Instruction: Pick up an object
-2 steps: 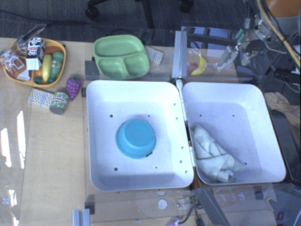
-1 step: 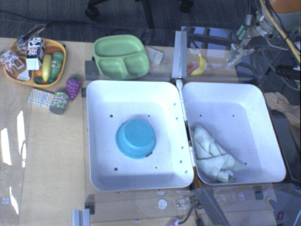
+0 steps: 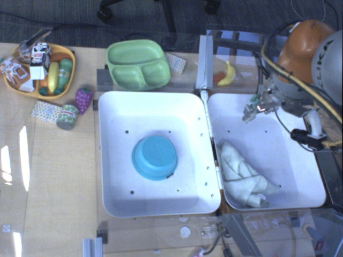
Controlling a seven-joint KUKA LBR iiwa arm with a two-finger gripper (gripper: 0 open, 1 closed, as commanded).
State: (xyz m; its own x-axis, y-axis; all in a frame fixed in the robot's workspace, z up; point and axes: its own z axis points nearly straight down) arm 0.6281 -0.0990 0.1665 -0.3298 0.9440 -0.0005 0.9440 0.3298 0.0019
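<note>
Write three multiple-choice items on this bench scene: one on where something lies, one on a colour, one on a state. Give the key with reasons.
1. Where does the white cloth lie?
A. in the left bin
B. in the right bin
C. on the green tray

2. What colour is the bowl in the left bin?
A. red
B. yellow
C. blue

3. How does the bowl sit?
A. upside down
B. upright, full of fruit
C. on its side

Key: 1 B, the cloth lies crumpled in the near left part of the right bin. 2 C, it shows plain blue against the white floor. 3 A, its flat base faces up.
</note>
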